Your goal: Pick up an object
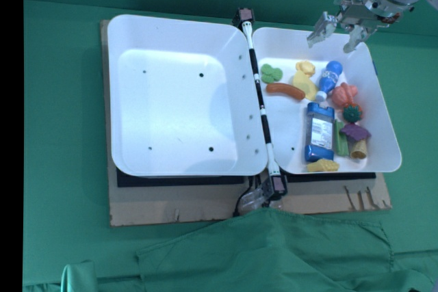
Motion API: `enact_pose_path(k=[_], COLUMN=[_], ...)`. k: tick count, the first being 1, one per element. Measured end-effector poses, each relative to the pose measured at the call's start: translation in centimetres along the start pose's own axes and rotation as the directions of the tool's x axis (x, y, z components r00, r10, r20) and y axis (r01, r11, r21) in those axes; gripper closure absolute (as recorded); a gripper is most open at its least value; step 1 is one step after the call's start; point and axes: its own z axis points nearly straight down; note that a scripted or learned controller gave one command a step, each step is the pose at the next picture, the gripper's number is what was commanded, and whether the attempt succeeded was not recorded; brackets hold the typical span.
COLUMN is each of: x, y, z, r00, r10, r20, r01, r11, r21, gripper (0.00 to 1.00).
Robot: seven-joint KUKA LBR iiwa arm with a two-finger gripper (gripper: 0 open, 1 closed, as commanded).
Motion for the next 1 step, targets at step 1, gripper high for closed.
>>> enact_pose_path(k=[1], x=[0.0], y=[0.0], z=[0.0], r00=[1.0], r10=[0.0], r20=[0.0], r01=[0.0], r11=[1.0], r21=[0.0], gripper=[0.0])
